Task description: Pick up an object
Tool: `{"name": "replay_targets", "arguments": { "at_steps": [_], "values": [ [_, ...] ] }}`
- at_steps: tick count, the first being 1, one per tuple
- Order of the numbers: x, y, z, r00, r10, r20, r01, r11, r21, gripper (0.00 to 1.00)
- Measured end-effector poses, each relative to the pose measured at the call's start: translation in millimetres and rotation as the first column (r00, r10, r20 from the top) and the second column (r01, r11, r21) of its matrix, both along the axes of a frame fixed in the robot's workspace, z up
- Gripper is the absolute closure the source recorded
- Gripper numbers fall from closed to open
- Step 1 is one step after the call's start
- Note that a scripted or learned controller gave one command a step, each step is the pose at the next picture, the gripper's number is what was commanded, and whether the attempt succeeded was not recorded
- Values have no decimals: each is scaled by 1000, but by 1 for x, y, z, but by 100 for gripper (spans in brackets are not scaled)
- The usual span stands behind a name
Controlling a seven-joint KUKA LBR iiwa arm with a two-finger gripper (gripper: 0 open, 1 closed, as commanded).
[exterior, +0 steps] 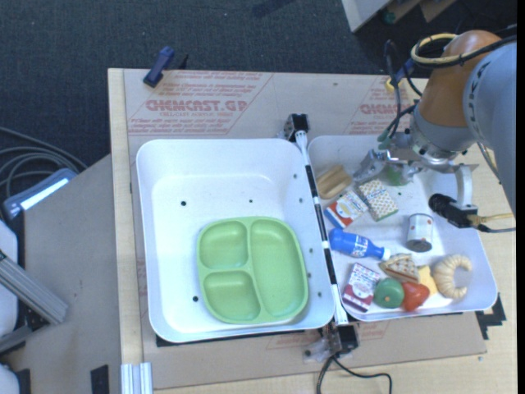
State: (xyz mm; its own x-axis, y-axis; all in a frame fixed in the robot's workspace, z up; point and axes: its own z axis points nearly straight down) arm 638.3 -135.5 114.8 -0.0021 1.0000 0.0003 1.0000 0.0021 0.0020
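1. gripper (392, 164): hung low at the right bin's (484, 281) far edge; finger state cannot be told.
2. toys: crowded that bin, bottle (358, 245) by its left wall, croissant (452, 272) near its right rim.
3. left bin (164, 212): green tray (250, 268), open floor beyond it.

2 bins sit side by side on the desk (205, 105). Left bin (164, 171): 1 divided plate (250, 269), toward the near side. Right bin (484, 290): claw (392, 164) over the far end; bread piece (332, 180) at far left; 2 packets (365, 201) just nearer; can (419, 232) to their right; bottle (357, 245) along the left wall; croissant (451, 273) near right; toy vegetables (402, 294) and pouch (359, 286) at the near edge.
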Motion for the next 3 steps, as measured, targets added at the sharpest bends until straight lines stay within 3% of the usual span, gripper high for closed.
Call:
{"name": "replay_targets", "arguments": {
  "at_steps": [1,2,3],
  "values": [
    [28,-35,-30,1000,-1,-2,1,1000,-1,0],
    [-32,-47,-30,1000,-2,-3,2,1000,0,0],
    [-31,-47,-20,1000,-2,-1,2,1000,-1,100]
  ]
}}
